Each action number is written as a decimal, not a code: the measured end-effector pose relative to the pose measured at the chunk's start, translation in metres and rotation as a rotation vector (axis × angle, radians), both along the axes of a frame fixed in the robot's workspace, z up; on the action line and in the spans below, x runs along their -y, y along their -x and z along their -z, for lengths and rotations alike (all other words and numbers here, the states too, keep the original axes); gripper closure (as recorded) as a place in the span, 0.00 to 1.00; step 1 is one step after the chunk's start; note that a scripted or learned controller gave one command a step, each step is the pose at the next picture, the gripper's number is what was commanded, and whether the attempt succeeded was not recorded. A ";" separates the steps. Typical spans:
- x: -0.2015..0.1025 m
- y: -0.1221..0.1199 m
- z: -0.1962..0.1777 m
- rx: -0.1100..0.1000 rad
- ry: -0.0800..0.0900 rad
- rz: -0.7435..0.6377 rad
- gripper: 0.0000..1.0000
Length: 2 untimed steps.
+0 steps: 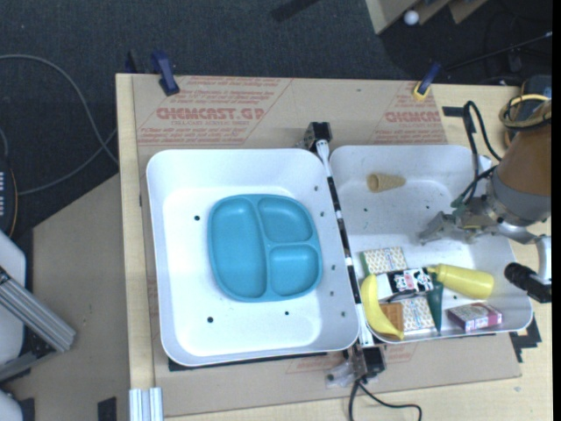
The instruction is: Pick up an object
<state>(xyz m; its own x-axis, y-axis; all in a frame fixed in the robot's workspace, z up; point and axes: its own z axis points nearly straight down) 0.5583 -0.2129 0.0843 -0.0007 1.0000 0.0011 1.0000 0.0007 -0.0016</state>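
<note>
Blue tray (263, 244) in a white bin (175, 235) — yellow banana (375, 305), yellow bottle (463, 279).

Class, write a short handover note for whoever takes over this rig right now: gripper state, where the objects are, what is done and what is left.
Gripper: in the right bin, above the pile, holding nothing.
Objects: banana, yellow bottle, black-and-white carton and pink box crowd the right bin's near end; a small cone lies alone at its far end. The blue tray sits in the left bin.
Done: nothing picked up.
Left: grasp one object and lift it.
</note>
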 end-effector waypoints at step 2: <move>-0.048 -0.051 0.000 0.000 0.000 0.001 0.00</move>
